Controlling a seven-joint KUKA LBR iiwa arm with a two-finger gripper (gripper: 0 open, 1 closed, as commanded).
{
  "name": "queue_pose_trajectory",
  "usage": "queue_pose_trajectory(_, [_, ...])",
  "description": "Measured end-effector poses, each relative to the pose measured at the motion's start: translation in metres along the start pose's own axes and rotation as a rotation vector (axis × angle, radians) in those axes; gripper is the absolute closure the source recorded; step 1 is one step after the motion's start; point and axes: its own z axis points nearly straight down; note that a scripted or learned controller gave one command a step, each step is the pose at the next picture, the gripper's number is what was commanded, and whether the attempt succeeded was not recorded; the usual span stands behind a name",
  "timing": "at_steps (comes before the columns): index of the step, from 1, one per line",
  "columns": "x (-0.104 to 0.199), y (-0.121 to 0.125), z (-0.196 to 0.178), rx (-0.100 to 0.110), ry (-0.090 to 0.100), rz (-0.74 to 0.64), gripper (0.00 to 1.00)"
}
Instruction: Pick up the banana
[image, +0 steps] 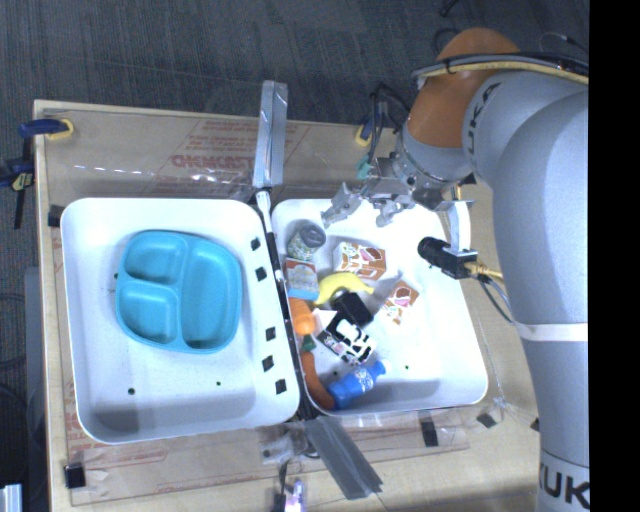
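Banana (338, 288) ungrasped in right bin (455, 345) clutter, frame centre; hand (368, 203) spread wide, empty, above it; pick not started.

A blue divided tray (181, 291) lies in the left bin (90, 400). In the right bin (450, 360), a small can (306, 238) sits at 11 o'clock, a blue bottle (355, 384) at 6 o'clock, and a carrot (303, 316) at 9 o'clock.
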Motion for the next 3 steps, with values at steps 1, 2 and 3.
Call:
queue_pose_trajectory(1, [-0.009, -0.010, 0.082, -0.028, -0.001, 0.018, 0.00])
queue_pose_trajectory(2, [-0.002, -0.056, 0.095, -0.047, -0.013, 0.023, 0.00])
queue_pose_trajectory(3, [0.040, -0.115, 0.021, -0.005, -0.001, -0.266, 0.00])
